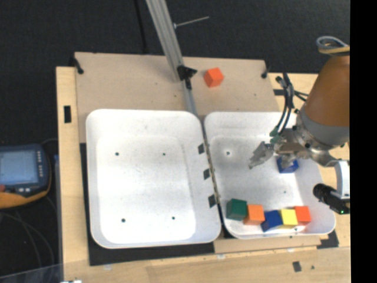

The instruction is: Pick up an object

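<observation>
My gripper (273,160) hangs over the right bin (235,128), toward its right side, and stands open with one grey finger (259,155) splayed to the left. A small blue block (287,166) lies on the bin floor just under the gripper's right side, partly hidden by it; nothing sits between the fingers. Along the bin's front edge runs a row of blocks: green (237,209), orange (255,213), blue (272,220), yellow (288,217) and red-orange (302,214).
The left bin (147,175) lies beside the right one. An orange block (213,77) rests on the board behind the bins. A slanted metal post (168,34) rises from the back. A handheld screen (20,170) sits off the bench's left.
</observation>
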Controlling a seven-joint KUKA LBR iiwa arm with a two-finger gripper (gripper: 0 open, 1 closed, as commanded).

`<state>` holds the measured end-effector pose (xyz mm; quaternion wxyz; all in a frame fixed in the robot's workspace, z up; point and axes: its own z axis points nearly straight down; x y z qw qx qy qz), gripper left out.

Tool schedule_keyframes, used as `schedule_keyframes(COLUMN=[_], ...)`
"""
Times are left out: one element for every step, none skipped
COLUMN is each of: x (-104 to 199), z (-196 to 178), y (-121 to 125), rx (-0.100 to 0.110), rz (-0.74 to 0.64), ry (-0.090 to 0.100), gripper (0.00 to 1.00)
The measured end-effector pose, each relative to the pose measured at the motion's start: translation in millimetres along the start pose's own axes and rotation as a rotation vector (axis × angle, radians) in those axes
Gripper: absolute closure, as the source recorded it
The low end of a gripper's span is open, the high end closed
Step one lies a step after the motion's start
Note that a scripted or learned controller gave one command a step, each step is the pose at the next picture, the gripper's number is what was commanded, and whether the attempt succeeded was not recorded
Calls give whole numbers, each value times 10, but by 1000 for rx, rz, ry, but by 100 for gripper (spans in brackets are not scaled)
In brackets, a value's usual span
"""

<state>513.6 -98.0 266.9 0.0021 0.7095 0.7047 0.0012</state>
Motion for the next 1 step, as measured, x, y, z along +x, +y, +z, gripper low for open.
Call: schedule_keyframes(x=[-677], z=[706], y=[506], rx=[7], rz=[-2], ry=[-3], gripper=[0])
